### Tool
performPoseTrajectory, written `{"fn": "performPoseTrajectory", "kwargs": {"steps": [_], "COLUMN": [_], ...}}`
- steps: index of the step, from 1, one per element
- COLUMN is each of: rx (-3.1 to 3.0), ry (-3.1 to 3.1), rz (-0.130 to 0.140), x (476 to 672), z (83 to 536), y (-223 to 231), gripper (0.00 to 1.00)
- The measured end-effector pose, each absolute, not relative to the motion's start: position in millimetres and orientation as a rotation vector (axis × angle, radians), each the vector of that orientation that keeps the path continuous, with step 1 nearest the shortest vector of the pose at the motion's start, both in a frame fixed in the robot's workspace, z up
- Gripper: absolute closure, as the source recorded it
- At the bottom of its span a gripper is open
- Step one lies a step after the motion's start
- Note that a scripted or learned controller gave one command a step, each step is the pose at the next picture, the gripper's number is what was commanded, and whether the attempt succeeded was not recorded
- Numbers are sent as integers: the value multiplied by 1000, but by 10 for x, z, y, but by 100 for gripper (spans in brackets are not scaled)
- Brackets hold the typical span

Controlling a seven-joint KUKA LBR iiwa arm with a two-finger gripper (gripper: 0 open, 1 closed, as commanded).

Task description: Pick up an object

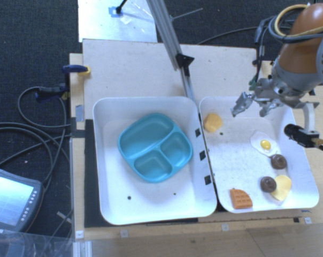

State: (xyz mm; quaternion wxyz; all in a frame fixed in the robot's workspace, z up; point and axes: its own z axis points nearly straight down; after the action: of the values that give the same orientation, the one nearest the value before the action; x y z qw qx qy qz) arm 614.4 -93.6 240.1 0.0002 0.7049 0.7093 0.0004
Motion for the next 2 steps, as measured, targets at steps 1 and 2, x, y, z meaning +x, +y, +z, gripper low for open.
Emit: {"fn": "performPoseTrajectory", "kwargs": {"steps": [1,2], "rx": [2216,2223], "ry": [2226,2222], "rz": [2,-4], "x": [6144,6161], "z": [2402,1893], "y": [-936,-1040], "gripper": [0,0]}}
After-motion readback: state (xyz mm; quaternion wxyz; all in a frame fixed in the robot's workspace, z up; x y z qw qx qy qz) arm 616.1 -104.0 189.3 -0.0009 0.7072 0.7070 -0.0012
